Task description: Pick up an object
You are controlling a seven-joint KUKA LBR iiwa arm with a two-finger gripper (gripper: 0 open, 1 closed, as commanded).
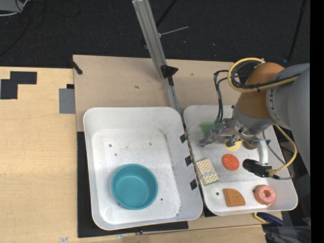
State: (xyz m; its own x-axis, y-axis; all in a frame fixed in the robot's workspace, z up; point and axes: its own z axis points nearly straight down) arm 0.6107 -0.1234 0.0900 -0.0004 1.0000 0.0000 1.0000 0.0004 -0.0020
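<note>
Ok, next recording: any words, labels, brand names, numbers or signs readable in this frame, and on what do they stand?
No readable text anywhere in this frame.
Patterned block in the right bin: a fine dotted or checked print, too small to tell whether it carries letters.
Teal bowl, orange-red round piece, pink doughnut, brown wedge: plain, no markings.
Arm: no legible label.

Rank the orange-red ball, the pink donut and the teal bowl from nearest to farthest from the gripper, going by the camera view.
Measured from the gripper, over the right bin:
1. Orange-red ball, just below and to its right in the right bin.
2. Pink donut, at the right bin's lower right corner.
3. Teal bowl, in the lower part of the left bin, across the divide.
</note>
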